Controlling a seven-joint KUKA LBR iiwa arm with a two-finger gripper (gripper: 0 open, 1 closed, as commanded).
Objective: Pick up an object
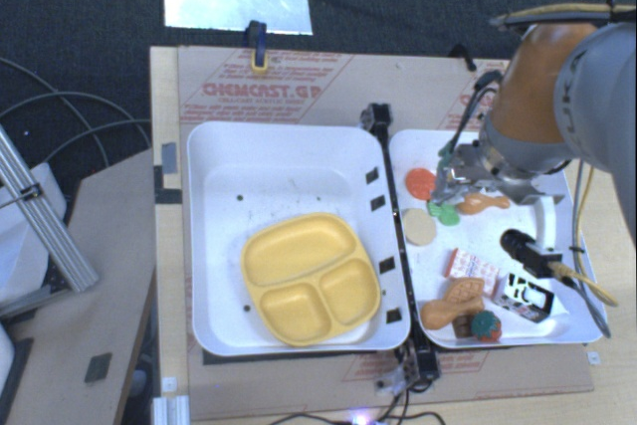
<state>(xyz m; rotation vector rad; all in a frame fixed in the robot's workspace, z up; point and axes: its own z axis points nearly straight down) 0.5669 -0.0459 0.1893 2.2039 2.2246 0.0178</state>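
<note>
Grey gripper [449, 188] hangs just above a green object [444, 211] in the right bin [480, 240]; open or closed, can't tell.

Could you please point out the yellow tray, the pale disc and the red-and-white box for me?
yellow tray [299, 257]: camera view, on the floor of its largest compartment.
pale disc [420, 228]: camera view, on the middle of its top face.
red-and-white box [470, 267]: camera view, on the middle of its top face.
</note>
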